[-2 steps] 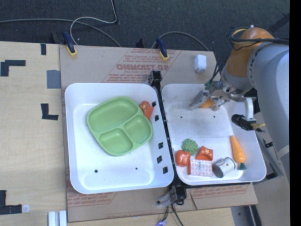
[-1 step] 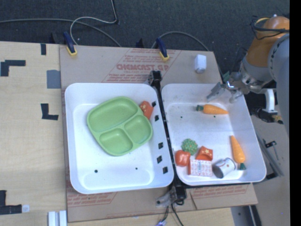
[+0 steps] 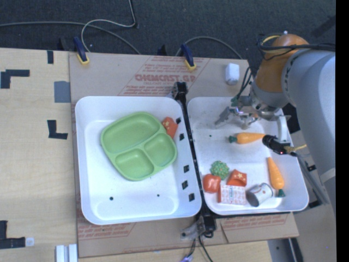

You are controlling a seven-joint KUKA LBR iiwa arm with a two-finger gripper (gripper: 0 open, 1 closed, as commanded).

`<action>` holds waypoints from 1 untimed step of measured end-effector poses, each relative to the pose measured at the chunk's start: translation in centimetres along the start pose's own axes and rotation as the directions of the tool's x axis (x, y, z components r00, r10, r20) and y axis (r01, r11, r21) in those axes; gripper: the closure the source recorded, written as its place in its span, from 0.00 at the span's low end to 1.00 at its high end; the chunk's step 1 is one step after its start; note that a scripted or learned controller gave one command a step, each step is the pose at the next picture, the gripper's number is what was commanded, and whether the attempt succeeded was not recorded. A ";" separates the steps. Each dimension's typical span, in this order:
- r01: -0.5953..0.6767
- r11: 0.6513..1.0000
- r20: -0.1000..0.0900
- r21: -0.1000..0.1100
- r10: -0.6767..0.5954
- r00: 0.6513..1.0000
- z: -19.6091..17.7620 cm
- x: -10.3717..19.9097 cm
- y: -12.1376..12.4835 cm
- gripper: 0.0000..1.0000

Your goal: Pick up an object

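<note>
My gripper (image 3: 233, 119) hangs over the back part of the right bin (image 3: 207, 119), open, with nothing between its fingers. Just in front of it and slightly right lies an orange toy carrot (image 3: 248, 138). A second carrot (image 3: 275, 173) lies by the bin's right wall. Toward the front sit a green broccoli (image 3: 220, 168), a red pepper piece (image 3: 237, 177), a red tomato (image 3: 211, 183), a white carton (image 3: 233, 194) and a small silver can (image 3: 260, 194).
The left bin (image 3: 92, 190) holds a green divided plate (image 3: 139, 145), with a small red-orange toy (image 3: 170, 126) at its right edge. Black clips line the wall between the bins. A white block (image 3: 232, 72) lies on the cardboard behind the right bin.
</note>
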State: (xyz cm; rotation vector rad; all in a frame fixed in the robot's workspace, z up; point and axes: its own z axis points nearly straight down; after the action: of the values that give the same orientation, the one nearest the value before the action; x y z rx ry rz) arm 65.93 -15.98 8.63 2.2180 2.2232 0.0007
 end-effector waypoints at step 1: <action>-0.001 1.000 0.002 -0.003 0.001 1.000 -0.1 -1.8 -4.5 0.00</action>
State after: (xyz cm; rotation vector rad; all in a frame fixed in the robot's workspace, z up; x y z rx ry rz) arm 61.46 -17.77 8.69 2.2168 2.2194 0.0014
